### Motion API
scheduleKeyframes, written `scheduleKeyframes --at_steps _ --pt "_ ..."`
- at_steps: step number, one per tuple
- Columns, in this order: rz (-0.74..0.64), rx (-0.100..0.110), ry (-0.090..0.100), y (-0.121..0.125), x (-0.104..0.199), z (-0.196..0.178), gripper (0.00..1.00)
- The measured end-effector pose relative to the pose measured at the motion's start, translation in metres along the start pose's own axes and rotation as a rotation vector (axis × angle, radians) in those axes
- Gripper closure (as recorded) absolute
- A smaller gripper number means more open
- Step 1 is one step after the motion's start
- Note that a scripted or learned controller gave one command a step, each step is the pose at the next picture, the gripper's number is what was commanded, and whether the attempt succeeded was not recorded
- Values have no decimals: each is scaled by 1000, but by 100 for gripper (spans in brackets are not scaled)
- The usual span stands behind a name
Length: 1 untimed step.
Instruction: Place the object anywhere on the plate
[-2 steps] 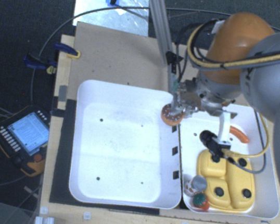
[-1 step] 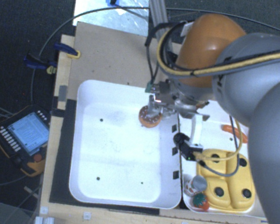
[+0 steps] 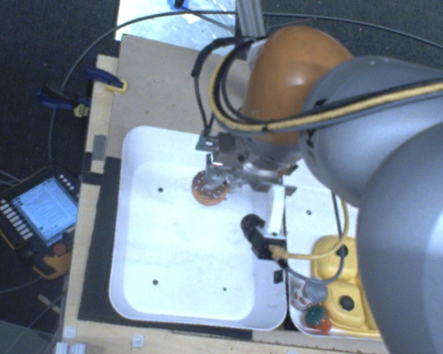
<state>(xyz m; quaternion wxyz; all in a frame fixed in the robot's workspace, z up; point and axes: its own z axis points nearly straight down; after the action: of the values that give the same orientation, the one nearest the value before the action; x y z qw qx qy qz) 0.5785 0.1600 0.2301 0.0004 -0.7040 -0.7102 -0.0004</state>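
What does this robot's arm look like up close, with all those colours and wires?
The arm is thick, smooth and rounded, mostly grey, with a glossy orange band near its end. Black and yellow cables loop around the band and run back along the arm. Below sits a small metal hand over the left white bin, with a white and black fitting beside it.
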Motion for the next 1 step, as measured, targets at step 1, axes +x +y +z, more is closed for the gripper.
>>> scheduleKeyframes --at_steps 1 --pt "0 -2 1 4 59 -3 100"
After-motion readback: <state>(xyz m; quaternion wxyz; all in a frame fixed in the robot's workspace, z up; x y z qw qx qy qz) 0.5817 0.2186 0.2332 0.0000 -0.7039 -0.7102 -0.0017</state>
